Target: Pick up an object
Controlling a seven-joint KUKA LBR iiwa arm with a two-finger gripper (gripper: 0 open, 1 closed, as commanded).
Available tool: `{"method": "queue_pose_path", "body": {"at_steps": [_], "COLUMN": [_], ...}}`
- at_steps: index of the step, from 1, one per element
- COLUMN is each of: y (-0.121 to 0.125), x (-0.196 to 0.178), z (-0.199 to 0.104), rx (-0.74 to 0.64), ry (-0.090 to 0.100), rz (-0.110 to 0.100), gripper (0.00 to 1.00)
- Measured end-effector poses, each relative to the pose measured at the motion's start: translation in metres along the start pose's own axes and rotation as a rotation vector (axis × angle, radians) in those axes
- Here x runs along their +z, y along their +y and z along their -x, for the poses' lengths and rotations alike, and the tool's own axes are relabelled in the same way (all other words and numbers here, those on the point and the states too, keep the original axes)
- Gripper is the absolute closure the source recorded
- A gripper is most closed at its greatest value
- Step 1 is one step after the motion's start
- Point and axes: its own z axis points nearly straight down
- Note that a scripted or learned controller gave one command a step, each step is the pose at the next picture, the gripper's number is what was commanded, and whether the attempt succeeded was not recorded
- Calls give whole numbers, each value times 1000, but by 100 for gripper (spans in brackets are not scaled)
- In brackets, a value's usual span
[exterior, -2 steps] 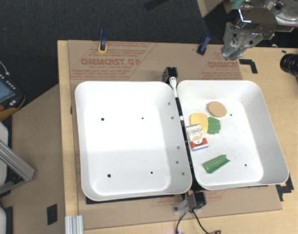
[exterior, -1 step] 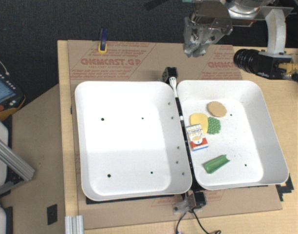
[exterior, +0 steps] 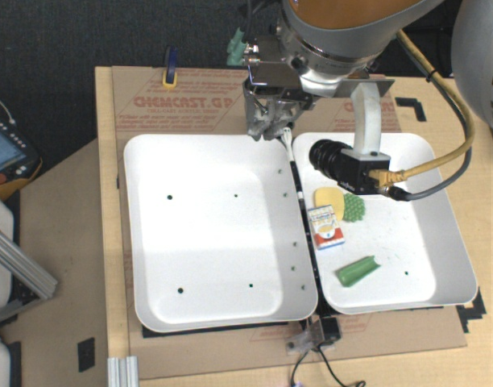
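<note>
Jaws on my gripper (exterior: 269, 129) hang nearly closed and hold nothing above the far rim between both bins, while the green block (exterior: 358, 270) lies down-right, slanted, in the right bin (exterior: 452, 256).

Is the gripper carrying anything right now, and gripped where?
Nothing shows between the fingers of the gripper, which hangs above the far rim between the two bins.

Bench (exterior: 109, 216), seemingly cardboard-topped, two bins (exterior: 214, 232)
</note>
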Motion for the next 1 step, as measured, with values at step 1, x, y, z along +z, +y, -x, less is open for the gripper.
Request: {"method": "queue_pose_path", "body": {"at_steps": [1], "y": [-22], "x": [39], "z": [-37], "rx": [3], "ry": [-1], "rz": [1], "gripper": [100]}}
